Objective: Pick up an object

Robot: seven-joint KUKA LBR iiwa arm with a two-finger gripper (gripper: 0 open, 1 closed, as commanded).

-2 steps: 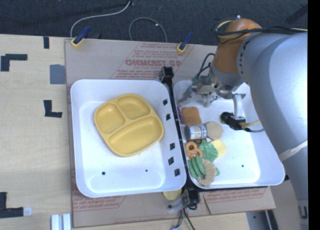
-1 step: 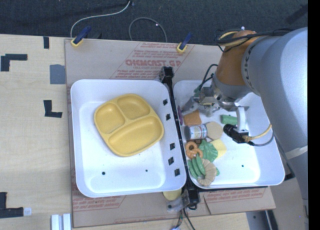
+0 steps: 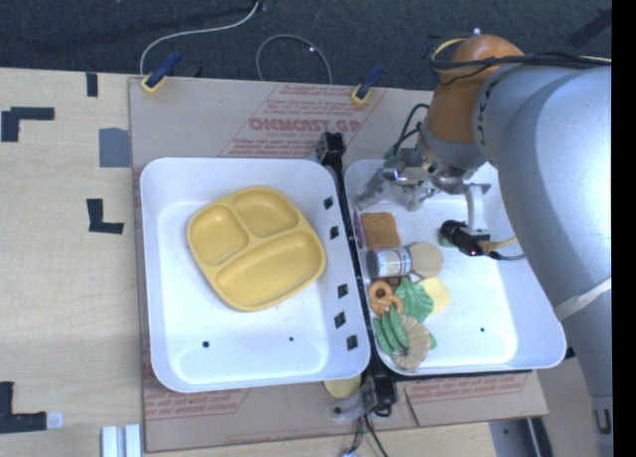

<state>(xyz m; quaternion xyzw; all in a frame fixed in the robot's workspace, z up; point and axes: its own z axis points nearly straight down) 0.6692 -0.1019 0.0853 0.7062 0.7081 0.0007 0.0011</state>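
While claw (image 3: 412, 185) hovers over right bin (image 3: 517, 331), yellow tray (image 3: 256, 246) fills left.

One fixed camera above the bench, looking down at a slant.

It stands far enough back to take in both shallow white plastic bins (image 3: 159, 276); the dark floor lies beyond them at the top, and the grey arm (image 3: 556, 157) enters from their right.

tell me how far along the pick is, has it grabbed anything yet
Nothing looks picked yet. The small items, among them a brown block and a metal can, lie in the right bin; the yellow tray lies in the left bin. The gripper hovers over the right bin's far end. Descending, grasping and lifting are left.
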